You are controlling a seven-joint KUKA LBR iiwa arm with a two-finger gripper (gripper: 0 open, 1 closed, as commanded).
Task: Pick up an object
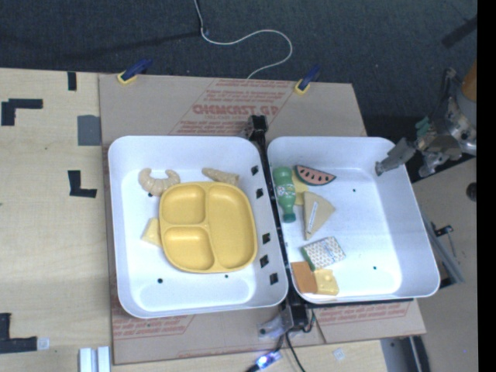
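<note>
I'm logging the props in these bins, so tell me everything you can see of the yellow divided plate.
The yellow divided plate is a rounded-square tray, seemingly matte plastic, with three compartments: two smaller at the top and one wide below. It lies flat, slightly rotated, in the middle of the left bin. Nothing sits in it. A croissant lies at its upper left corner, and a pale yellow wedge pokes out from under its left edge.

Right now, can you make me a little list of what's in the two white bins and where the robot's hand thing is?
left bin: yellow divided plate, croissant, a tan piece by the plate's top edge, a yellow piece at its left edge
right bin: watermelon slice, green bottle, tan wedge, checkered packet, orange and yellow blocks
end effector: at the right bin's upper right rim, holding nothing visible
fingers: cannot tell
</note>
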